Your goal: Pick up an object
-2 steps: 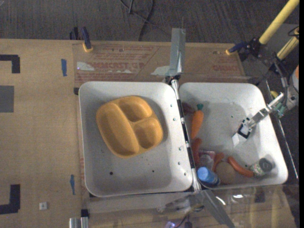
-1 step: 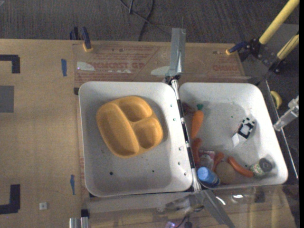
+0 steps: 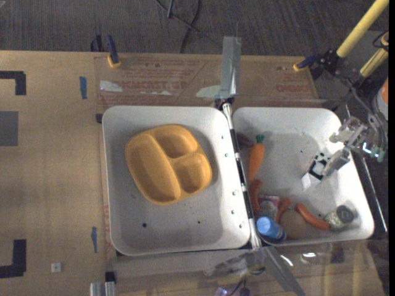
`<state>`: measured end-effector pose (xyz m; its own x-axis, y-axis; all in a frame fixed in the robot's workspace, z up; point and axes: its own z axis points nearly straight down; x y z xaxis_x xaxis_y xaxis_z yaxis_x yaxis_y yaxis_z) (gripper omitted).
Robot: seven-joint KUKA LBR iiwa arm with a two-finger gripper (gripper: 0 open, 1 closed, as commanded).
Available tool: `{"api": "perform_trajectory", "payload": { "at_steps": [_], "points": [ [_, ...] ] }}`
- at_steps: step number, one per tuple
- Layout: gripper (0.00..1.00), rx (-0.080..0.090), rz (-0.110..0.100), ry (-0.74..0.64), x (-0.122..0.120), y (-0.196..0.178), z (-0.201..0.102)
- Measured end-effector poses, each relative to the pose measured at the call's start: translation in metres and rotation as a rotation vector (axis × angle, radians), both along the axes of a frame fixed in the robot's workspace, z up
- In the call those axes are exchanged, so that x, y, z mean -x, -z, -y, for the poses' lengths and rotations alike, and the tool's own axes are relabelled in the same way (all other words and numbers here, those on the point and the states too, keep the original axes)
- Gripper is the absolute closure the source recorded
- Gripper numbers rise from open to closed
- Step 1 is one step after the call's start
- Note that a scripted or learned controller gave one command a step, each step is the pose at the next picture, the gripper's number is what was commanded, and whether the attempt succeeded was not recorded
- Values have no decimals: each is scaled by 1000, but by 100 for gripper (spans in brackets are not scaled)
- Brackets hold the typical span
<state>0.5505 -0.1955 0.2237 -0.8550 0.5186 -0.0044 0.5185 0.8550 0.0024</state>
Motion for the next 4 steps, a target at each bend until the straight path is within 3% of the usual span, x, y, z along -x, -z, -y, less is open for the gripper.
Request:
{"api": "perform_trajectory", "payload": {
  "at_steps": [1, 2, 3, 4],
  "points": [
    [0, 1, 2, 52, 58, -146, 8],
    [0, 0, -2, -110, 70, 33, -20],
    [0, 2, 4, -116, -29, -107, -34],
    [0, 1, -1, -194, 21, 65, 28]
  ]
}}
